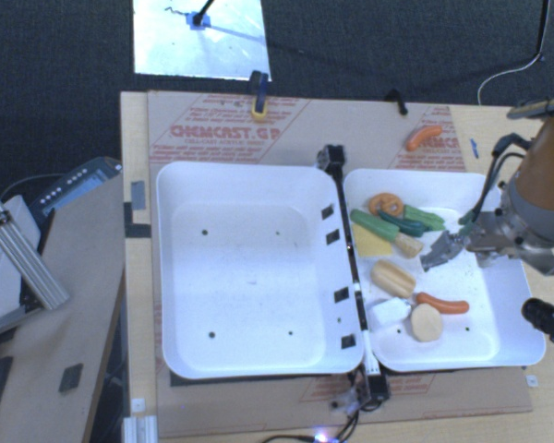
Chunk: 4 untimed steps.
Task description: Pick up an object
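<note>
The right bin (512,344) holds several toy foods. An orange pretzel (385,205) and green vegetables (408,218) lie at its back left, with a yellow block (370,242) and a beige stub (408,245) beside them. Further forward are a tan bun (393,279), a red-orange chili (443,305) and a round beige disc (427,323). My gripper (436,252) reaches in from the right over the bin's middle, just right of the beige stub and above the bun. Its fingers are open with nothing between them.
The left bin (171,275) sits beside the right one, with a black divider strip (346,247) between them. An orange sausage (425,137) lies on the board behind the right bin. A yellow-and-blue clip (258,95) stands at the back.
</note>
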Tool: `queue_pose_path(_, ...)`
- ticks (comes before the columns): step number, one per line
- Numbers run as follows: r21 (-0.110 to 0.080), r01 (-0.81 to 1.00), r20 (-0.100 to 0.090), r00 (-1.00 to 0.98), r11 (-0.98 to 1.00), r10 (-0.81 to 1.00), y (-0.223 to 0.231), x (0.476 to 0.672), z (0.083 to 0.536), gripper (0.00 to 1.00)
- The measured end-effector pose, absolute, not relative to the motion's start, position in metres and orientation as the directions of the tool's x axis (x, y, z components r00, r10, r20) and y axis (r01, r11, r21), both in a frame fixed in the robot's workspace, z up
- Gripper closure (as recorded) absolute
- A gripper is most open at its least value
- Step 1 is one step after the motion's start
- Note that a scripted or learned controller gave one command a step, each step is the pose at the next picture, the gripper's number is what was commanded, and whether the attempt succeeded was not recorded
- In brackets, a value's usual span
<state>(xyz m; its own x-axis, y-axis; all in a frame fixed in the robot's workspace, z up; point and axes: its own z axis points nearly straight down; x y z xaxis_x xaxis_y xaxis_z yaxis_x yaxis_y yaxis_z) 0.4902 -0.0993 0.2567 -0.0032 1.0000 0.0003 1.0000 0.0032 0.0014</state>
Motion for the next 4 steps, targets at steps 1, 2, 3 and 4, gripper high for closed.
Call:
queue_pose_path(1,0.004,1.0,0.0,-0.003,0.003,1.0,-0.104,0.488,0.098,0.0)
queue_pose_path(2,0.003,1.0,0.001,-0.006,0.006,1.0,-0.08,0.513,0.084,0.0)
queue_pose_path(3,0.001,1.0,-0.003,0.005,-0.005,1.0,-0.149,0.497,0.084,0.0)
queue_pose_path(4,0.005,1.0,0.001,-0.01,0.01,1.0,-0.104,0.55,0.085,0.0)
